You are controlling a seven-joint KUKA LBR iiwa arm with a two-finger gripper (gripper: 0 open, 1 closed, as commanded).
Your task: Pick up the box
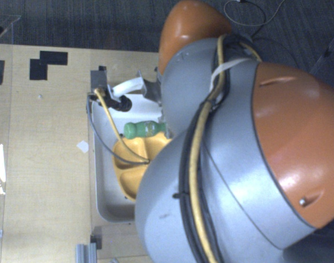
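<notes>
Our grey arm [232, 163] blocked most of the white bin [109, 207], so we could not tell how the jaws stood or whether they held anything. We saw a green bottle [144, 129] and a soft yellow item [135, 158], but no box we could name. We judged a box stiff and light, best gripped across two flat opposite sides.
</notes>
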